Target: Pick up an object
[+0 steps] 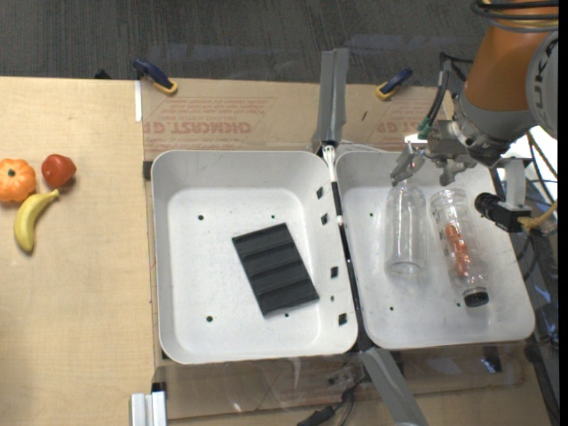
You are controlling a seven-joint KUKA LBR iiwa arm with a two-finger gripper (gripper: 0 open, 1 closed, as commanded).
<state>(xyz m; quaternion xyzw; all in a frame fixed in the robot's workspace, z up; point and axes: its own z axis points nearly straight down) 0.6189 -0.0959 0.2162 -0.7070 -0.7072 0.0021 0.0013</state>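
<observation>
In the right bin (506, 322) lie a clear plastic tumbler (405, 233) and, to its right, a clear bottle (459, 248) with orange contents and a black cap, both lengthwise. A black ridged slab (274, 268) lies flat in the middle of the left bin (177, 238). My gripper (424, 170) hangs over the far end of the right bin, just above the far ends of the tumbler and the bottle. It is open, with one finger toward each and nothing between them.
On the wooden bench at the left lie an orange fruit (15, 181), a red fruit (59, 170) and a banana (29, 219). Two blue-and-yellow clamps (154, 75) (393, 82) hold the cardboard behind the bins. A grey divider (332, 105) rises between the bins.
</observation>
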